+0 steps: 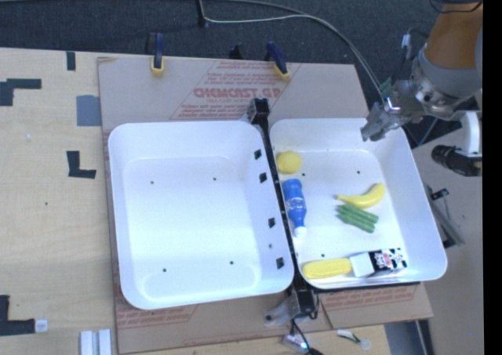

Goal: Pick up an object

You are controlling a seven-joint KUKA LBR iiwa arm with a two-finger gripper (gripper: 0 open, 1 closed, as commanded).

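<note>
Red printed letters are showing on the brown cardboard sheet (227, 91) lying under the two bins; they are reading "CHEMCAST GP", with smaller red lines around them that are too blurred to read. The small black and white box (380, 261) is carrying some marks, but they are staying illegible.

Robot lab bench — 2 white bins (188, 142) on clamped cardboard sheet (227, 91), tape marks (78, 164), loose cables (235, 12).
</note>
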